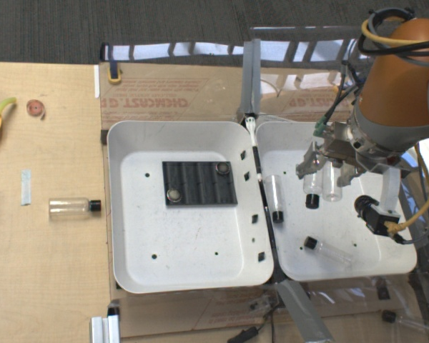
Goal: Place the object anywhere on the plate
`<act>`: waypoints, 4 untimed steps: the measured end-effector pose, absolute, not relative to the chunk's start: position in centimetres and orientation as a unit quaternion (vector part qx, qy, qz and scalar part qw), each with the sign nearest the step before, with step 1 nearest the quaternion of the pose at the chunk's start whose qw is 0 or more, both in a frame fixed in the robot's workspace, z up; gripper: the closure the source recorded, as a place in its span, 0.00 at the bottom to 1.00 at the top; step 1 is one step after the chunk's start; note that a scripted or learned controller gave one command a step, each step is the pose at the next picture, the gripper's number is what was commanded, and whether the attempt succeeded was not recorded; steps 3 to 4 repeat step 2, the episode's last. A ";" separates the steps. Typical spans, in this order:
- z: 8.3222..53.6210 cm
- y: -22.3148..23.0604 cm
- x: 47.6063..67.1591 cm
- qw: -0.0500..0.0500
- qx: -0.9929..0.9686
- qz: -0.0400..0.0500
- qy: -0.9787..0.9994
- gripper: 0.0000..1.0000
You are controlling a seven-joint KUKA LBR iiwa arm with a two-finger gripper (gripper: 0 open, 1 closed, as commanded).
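Camera view, gripper (322,181) gripping vial (313,191), plate (199,183) apart

Glossy white plastic bins (129,191)

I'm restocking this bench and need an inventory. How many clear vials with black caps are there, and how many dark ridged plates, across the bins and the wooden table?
Clear vials with black caps: 4 (right bin; wooden table)
Dark ridged plate: 1 (left bin)
Total: 5
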State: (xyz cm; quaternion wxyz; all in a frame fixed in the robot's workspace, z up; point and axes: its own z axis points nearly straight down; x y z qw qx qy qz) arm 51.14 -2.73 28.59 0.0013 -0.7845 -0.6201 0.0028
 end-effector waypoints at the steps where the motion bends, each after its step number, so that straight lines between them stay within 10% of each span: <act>1: 20.9 5.0 47.7 0.001 -0.788 0.003 -0.616 1.00; 2: 18.9 2.7 52.6 0.001 -0.809 0.003 -0.588 1.00; 4: 18.9 2.7 52.6 0.001 -0.809 0.003 -0.588 1.00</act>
